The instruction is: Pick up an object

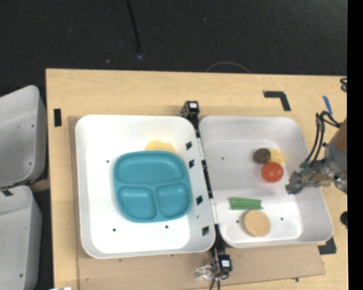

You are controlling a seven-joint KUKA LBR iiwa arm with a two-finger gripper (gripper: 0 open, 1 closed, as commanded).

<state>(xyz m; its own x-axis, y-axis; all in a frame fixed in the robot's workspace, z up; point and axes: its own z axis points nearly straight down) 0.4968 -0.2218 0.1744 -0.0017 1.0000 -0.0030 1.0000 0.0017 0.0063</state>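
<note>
Tan round disc (256,223) lowest in right bin (242,132), green strip (245,203) just above it; both down-left of gripper (295,183). Red ball (272,172) just left of fingertips, not touching. Brown ball (262,156) and yellow piece (277,156) up-left of gripper. Gripper tip at right bin's right wall; finger state cannot tell, nothing seen between them. Far left: blue divided plate (151,185) in left bin (91,180), yellow item (160,145) at plate's far edge.
</note>
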